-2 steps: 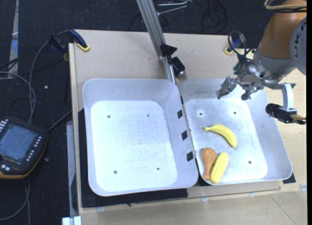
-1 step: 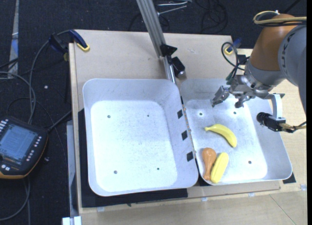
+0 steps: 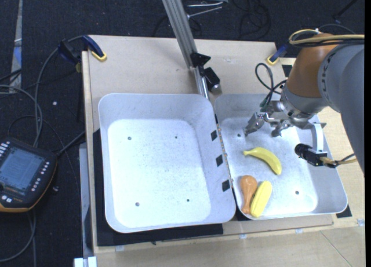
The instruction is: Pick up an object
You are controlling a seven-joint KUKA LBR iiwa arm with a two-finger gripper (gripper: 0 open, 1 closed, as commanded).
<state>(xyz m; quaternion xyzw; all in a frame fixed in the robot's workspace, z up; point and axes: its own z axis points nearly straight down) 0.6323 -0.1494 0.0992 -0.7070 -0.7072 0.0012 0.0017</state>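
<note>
The pincer (image 3: 265,124) hangs spread and holding nothing above the right bin (image 3: 330,199). A banana (image 3: 264,158) lies just beside it at six o'clock. An orange drumstick-shaped toy (image 3: 248,190) and a yellow corn cob (image 3: 261,198) touch near the bin's front rim.

Pale wooden bench (image 3: 151,63); bearing two shallow white bins side by side, left bin (image 3: 116,144) larger, right bin (image 3: 330,196) touching it along the middle; blue and yellow clamps (image 3: 95,48) gripping both far corners.
</note>
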